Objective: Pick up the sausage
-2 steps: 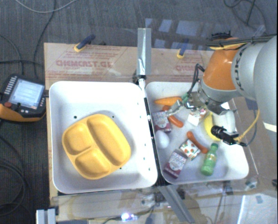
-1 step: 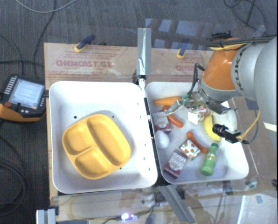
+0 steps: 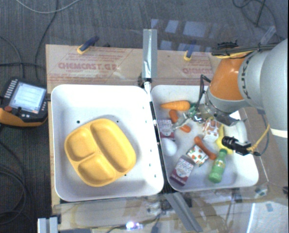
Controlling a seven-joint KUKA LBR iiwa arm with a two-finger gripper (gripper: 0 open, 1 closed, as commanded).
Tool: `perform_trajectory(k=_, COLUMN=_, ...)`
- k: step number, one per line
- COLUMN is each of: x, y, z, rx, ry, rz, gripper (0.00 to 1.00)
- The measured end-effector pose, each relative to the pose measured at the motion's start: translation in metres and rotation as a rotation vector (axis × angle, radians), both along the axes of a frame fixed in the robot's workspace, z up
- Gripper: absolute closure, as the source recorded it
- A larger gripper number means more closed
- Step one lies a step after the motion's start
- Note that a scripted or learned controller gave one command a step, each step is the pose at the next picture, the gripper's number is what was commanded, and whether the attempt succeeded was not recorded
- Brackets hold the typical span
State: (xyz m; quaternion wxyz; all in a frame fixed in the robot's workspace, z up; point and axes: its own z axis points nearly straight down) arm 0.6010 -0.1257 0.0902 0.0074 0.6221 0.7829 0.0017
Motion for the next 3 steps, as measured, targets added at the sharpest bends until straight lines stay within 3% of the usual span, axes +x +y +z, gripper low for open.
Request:
perform_trajectory(k=1, x=-0.001, y=-0.036, z=0.096, rx=0.004, ry=0.014, rz=-0.106, gripper=0.0)
perform_trajectory(k=2, x=0.001, y=0.011, z=0.011, rx=0.0, ry=-0.002, rz=0.1, gripper=0.0)
perform_trajectory(k=3, x=0.001, y=0.012, z=0.018, rx=0.004, ry=0.003, rz=0.1, gripper=1.0)
